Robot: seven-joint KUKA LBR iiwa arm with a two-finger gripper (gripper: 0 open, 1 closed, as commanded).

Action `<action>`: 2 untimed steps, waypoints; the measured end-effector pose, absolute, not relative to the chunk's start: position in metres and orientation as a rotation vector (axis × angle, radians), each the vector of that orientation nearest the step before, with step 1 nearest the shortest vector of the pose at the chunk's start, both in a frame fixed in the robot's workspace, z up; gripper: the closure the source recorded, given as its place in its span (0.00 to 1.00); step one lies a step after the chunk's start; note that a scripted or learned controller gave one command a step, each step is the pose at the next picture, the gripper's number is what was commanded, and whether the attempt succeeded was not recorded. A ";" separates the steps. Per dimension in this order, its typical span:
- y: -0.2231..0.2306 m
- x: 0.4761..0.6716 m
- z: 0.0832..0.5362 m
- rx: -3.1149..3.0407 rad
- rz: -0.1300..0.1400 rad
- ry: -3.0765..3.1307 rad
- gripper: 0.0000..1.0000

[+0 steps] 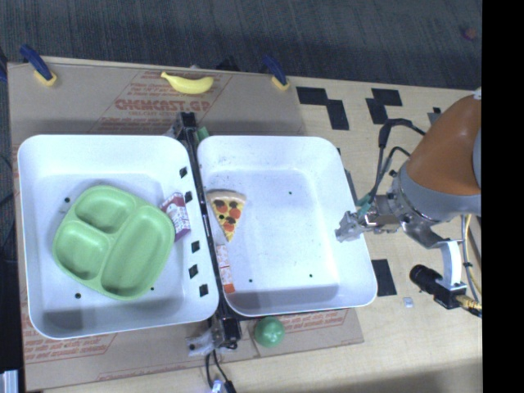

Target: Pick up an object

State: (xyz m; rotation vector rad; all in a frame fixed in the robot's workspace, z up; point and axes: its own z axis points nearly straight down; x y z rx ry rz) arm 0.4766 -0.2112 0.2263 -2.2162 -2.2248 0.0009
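Gripper [350, 226] at right rim of right bin [327, 150]; jaw state indeterminate. Advised: travel left, descend squarely over pizza slice [227, 211], then clamp.

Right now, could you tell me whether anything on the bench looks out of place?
Two things lie outside the bins: a banana on the cardboard beyond the left bin, and a green ball in front of the right bin. The pizza slice leans against the right bin's left wall.
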 end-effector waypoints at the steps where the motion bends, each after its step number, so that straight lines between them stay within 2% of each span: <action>1: -0.211 0.476 0.217 -2.213 0.003 -2.225 1.00; 2: -0.212 0.477 0.231 -2.216 0.000 -2.229 1.00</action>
